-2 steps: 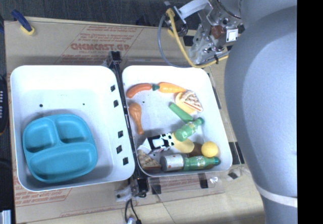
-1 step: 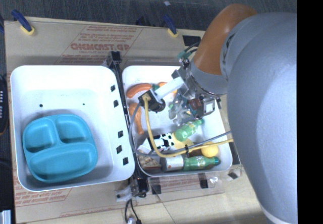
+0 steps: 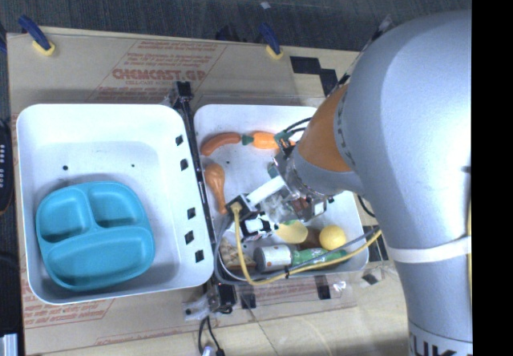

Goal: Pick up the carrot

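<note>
The carrot (image 3: 261, 139), short and orange with a green top at its right end, lies near the far wall of the right bin (image 3: 240, 115). Left of it, almost end to end, lies an orange-brown sausage (image 3: 220, 142). My gripper (image 3: 287, 204) hangs low over the middle of the right bin, nearer the camera than the carrot and apart from it. The grey arm and its orange band cover the bin's right side. I see nothing between the fingers, and the wrist hides how they stand.
A tan bread-like piece (image 3: 215, 180) lies by the right bin's left wall. A yellow lemon (image 3: 333, 236), a pale yellow fruit (image 3: 292, 232) and a green item (image 3: 319, 256) crowd its near end. A blue divided plate (image 3: 94, 234) sits in the left bin (image 3: 96, 126).
</note>
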`<state>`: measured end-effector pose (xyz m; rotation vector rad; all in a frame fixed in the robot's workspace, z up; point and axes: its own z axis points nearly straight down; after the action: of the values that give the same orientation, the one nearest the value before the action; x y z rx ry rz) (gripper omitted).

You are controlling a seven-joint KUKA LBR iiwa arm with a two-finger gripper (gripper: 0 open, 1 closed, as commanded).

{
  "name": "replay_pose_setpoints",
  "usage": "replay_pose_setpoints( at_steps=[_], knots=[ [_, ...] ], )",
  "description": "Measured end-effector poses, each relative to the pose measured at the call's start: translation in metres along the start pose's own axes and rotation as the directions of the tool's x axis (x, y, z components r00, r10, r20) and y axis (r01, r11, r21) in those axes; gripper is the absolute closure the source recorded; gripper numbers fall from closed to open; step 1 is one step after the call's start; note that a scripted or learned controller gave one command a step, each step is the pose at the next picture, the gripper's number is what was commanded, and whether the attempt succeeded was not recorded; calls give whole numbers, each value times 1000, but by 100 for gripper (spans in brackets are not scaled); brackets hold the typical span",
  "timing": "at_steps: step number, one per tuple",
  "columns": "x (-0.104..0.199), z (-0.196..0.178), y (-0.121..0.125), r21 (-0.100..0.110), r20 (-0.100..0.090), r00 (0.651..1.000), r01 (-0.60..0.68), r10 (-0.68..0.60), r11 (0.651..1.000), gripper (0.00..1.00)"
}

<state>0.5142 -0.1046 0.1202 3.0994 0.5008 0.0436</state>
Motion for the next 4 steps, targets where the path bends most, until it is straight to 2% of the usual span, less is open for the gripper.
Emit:
replay_pose_setpoints(
  at_steps=[1, 2, 3, 4],
  knots=[
    [-38, 28, 100, 24, 29, 970, 239, -239, 971, 100],
    [-37, 28, 99, 23, 28, 970, 240, -241, 970, 0],
    [-4, -53, 110, 24, 22, 880, 474, -475, 880, 0],
    [-17, 30, 88, 29, 22, 861, 507, -508, 862, 0]
  ],
)
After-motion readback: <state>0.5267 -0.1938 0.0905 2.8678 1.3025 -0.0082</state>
